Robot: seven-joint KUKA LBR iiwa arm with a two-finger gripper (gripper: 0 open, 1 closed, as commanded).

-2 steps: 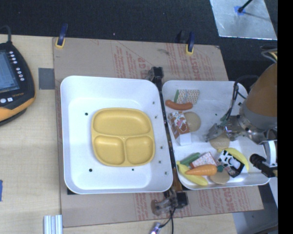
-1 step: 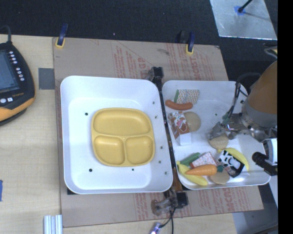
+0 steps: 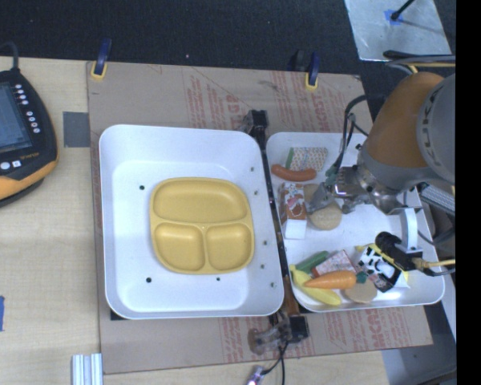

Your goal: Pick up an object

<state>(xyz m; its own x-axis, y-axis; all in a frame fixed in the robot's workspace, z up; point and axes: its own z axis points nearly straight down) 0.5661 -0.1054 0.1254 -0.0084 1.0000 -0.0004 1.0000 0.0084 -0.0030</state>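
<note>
Sitting side by side on the worktop [image 3: 40, 247] are two shallow white bins. Inside the left white bin [image 3: 128, 223] lies a yellow three-compartment plastic tray [image 3: 201, 223]. Scattered in the right white bin [image 3: 421, 291] is a jumble of toy food: a red sausage [image 3: 293, 173] near the top, a round beige bun [image 3: 326, 217] in the middle, an orange carrot [image 3: 331, 279] and a yellow banana [image 3: 317, 293] at the bottom. Hovering just beside the bun is the grey arm's tool [image 3: 337, 192]; whether it grips anything, I cannot tell.
</note>
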